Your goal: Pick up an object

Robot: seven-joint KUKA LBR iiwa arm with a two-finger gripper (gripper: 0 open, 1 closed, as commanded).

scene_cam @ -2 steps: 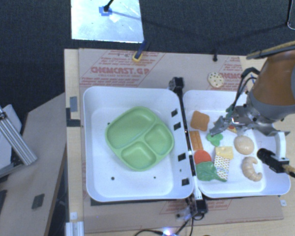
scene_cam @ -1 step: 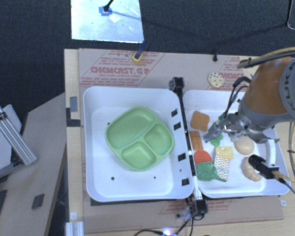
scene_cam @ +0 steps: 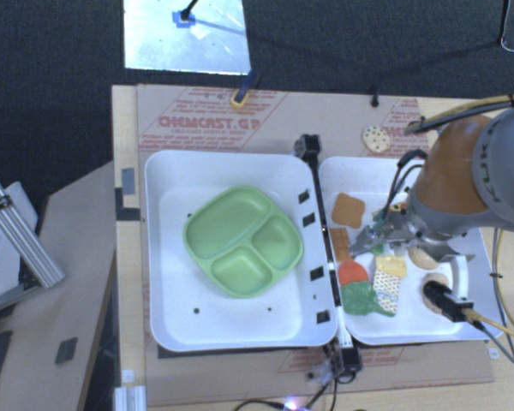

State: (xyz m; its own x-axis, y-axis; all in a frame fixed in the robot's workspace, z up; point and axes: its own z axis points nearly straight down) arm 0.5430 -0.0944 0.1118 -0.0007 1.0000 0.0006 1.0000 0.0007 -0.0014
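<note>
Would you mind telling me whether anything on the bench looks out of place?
Yes: a round cookie-like piece lies on the cardboard sheet above the right bin, apart from the toy food inside it.

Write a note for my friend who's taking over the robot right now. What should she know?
Claw: low over the right bin, among the toy food; can't tell if it's open or shut.
Things: brown toast piece, red piece, green leafy piece and yellow patterned piece lie in the right bin. Green divided plate sits in the left bin.
Done: nothing visibly lifted.
Left: grab one object and raise it.
</note>
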